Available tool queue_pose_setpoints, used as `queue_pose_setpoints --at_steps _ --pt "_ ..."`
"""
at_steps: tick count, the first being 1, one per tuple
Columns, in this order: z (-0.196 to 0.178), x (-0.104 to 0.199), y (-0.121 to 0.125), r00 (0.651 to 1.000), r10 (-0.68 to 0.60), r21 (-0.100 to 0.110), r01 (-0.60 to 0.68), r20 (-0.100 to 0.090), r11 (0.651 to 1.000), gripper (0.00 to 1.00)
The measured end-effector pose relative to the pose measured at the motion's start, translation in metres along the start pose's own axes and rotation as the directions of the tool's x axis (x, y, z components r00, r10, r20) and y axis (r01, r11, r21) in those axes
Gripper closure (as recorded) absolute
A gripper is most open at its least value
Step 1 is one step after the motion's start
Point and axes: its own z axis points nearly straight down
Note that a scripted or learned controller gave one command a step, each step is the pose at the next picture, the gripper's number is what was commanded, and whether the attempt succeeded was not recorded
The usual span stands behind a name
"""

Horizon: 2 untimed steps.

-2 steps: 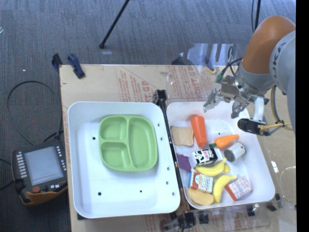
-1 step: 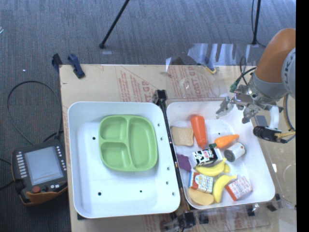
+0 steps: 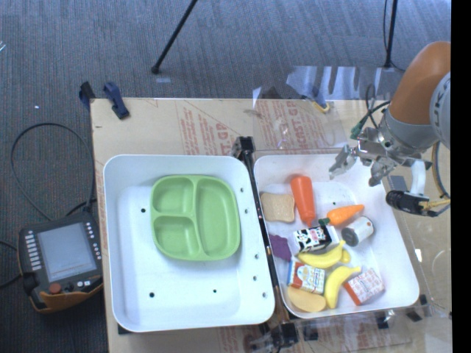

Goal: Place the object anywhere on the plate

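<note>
The pincer (image 3: pixel 362 165) hovers over the right bin's (image 3: pixel 409 271) upper edge at about one o'clock, its two fingers spread apart with nothing between them. The green three-compartment plate (image 3: pixel 196 217) lies in the left bin (image 3: pixel 132 300), nothing on it. The right bin carries the toy food: an orange-red cylinder (image 3: pixel 302 198) beside a slice of bread (image 3: pixel 277 207), a carrot (image 3: pixel 344 215), a grey can (image 3: pixel 358 231), a small carton with cow-patch print (image 3: pixel 315 237), a purple piece (image 3: pixel 279 246) at nine o'clock, two bananas (image 3: pixel 333 271), a juice box (image 3: pixel 307 276) and an orange box (image 3: pixel 363 286) at five o'clock. Their labels are too small to read. Reversed red lettering shows on the worktop (image 3: pixel 176 123), unreadable. A teach pendant (image 3: pixel 62 256) sits on the floor at the left.
</note>
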Motion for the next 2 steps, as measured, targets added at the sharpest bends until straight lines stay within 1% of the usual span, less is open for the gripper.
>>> queue_pose_setpoints --at_steps 2 --pt "0.0000 0.0000 0.0000 1.000 0.000 0.000 0.000 0.000 1.000 0.00"
